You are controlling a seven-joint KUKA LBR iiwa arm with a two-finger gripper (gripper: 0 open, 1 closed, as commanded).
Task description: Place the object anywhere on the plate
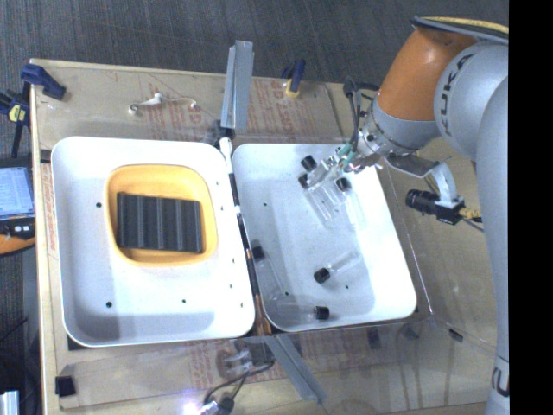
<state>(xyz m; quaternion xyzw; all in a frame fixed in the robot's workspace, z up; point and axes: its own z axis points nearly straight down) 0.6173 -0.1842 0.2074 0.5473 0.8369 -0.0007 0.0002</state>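
A yellow plate (pixel 161 180) lies in the left white bin (pixel 78 232). A dark grey ridged block (pixel 161 223) rests flat on the plate, covering most of its middle. My gripper (pixel 331 195) hangs over the upper part of the right white bin (pixel 389 275), well to the right of the plate and apart from the block. It is made of clear plastic with black fittings, and I see nothing held in it.
Two small black pieces (pixel 321 275) (pixel 321 312) and a clear plastic part (pixel 346 262) lie near the front of the right bin. A metal divider rail (pixel 235 85) stands between the bins at the back. Blue clamps (pixel 41 78) sit on the bench edge.
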